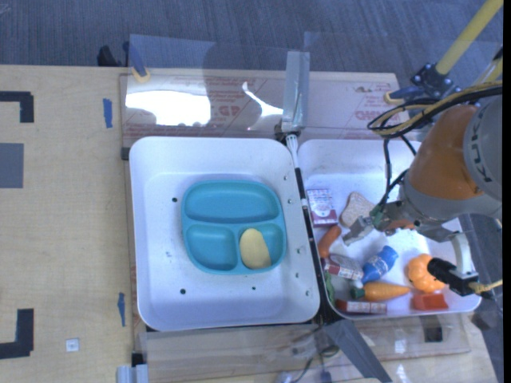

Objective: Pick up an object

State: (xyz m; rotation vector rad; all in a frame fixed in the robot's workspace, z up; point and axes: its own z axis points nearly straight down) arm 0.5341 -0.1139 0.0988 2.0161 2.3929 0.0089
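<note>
The right bin point(351, 159) holds several small items. Among them are a tan bread slice point(355, 207), a red and white carton point(321, 206), a blue bottle point(381, 262), an orange carrot point(386, 290) and an orange pepper point(417, 269). My gripper point(358, 230) hangs low over the middle of this bin, just below the bread slice and up-left of the blue bottle. I see nothing clearly held in it. The grey arm with its orange band point(447, 162) comes in from the right and hides part of the bin.
The left bin point(152, 230) holds a blue divided plate point(231, 206) with a yellow potato-like item point(255, 248) in its lower right compartment. A red block point(431, 300) and a thin red stick point(327, 242) also lie in the right bin. Cables point(391, 118) loop behind the arm.
</note>
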